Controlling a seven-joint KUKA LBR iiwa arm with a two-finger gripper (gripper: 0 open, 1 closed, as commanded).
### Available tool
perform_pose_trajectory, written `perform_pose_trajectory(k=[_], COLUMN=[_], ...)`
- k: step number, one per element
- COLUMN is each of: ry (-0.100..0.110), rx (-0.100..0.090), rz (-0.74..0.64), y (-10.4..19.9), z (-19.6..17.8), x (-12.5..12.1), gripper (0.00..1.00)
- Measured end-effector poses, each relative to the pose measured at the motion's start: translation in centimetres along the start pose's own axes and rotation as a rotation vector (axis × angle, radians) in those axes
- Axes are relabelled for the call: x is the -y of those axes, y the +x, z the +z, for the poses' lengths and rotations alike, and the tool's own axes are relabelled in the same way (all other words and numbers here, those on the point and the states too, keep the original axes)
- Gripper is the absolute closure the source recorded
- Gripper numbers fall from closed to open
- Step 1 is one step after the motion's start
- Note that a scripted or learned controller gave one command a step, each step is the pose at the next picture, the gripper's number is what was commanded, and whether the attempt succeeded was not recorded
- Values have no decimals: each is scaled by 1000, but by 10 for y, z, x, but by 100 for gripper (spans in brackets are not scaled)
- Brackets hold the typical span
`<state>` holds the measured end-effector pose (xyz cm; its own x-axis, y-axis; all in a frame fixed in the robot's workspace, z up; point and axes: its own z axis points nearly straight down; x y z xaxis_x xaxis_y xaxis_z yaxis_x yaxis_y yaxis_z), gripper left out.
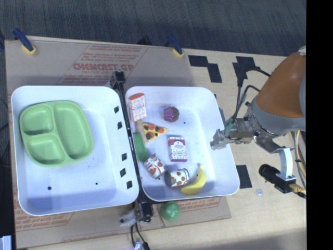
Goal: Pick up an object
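A grey robot arm with an orange band (pixel 283 95) reaches in over the table's (pixel 260 212) right side, its two-finger gripper (pixel 221 138) poised just above the right rim of the right-hand shallow white bin (pixel 208 95); whether the jaws are apart or together cannot be told, and nothing shows between them. Inside that bin lie a small red-and-white carton (pixel 137 107) near the back left corner, a dark purple round fruit (pixel 171 114), a toy pizza slice (pixel 153 131), a red-and-white printed packet (pixel 178 149) at the middle, a green stick-shaped piece (pixel 139 146) along the left wall, two small printed cans (pixel 154 166) and (pixel 177 177), and a yellow toy banana (pixel 194 182) near the front edge. The left-hand white bin (pixel 67 191) holds a light green three-compartment plastic tray (pixel 56 132). A green ball (pixel 169 211) rests on the table just outside the bins' front edge.
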<state>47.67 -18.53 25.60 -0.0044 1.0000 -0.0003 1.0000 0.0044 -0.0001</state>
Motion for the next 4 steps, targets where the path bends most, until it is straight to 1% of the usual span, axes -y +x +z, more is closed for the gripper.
perform_pose_trajectory(k=[1, 2, 3, 4], ry=[3, -2, 3, -2], rx=[0, 0, -1, 1], rz=[-2, -1, -2, -1], y=[-26, -11, -26, -26], z=[29, 7, 23, -2], x=[1, -1, 1, 0], gripper=[100, 100, 100, 100])
